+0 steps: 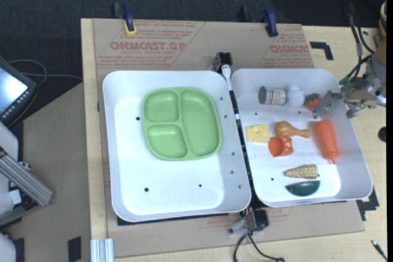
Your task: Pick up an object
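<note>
Camera view: bench board [153,40] reads "CHEMCAST", printed above the green divided plate [182,123]; right of the plate, gripper [334,101] hovers by toy carrot [326,139], can't tell its grip.

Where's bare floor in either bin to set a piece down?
Left bin: a wide strip below and left of the green divided plate. Right bin: crowded around the cheese wedge, drumstick and carrot; small patches bottom left and along the top wall.
</note>
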`<state>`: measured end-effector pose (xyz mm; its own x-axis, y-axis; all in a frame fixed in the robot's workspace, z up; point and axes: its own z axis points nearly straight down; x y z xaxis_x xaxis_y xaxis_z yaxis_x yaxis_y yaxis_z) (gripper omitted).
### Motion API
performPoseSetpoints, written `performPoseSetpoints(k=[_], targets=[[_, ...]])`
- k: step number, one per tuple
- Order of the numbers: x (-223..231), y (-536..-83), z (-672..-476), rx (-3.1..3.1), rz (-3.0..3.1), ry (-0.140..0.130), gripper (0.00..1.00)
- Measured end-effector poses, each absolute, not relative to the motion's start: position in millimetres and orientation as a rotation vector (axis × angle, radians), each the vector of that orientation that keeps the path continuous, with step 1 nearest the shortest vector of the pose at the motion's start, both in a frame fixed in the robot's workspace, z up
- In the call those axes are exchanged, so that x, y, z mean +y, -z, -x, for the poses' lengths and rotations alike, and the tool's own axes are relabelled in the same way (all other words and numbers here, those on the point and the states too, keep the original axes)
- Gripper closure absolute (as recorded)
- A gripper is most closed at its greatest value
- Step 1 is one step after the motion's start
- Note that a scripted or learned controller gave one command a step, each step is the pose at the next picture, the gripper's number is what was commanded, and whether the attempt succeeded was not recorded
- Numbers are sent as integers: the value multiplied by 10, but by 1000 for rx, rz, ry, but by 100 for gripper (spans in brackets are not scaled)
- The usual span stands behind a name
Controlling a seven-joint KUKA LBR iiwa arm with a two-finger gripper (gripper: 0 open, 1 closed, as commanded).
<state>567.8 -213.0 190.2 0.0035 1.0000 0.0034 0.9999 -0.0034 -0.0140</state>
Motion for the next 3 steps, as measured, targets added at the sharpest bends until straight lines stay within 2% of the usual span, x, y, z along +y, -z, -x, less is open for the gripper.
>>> performPoseSetpoints(k=[1,3], targets=[[-2127,-1986,-5713,-2222,2222,0,0],[-2099,-1124,-5712,-2218,2217,-4,0]])
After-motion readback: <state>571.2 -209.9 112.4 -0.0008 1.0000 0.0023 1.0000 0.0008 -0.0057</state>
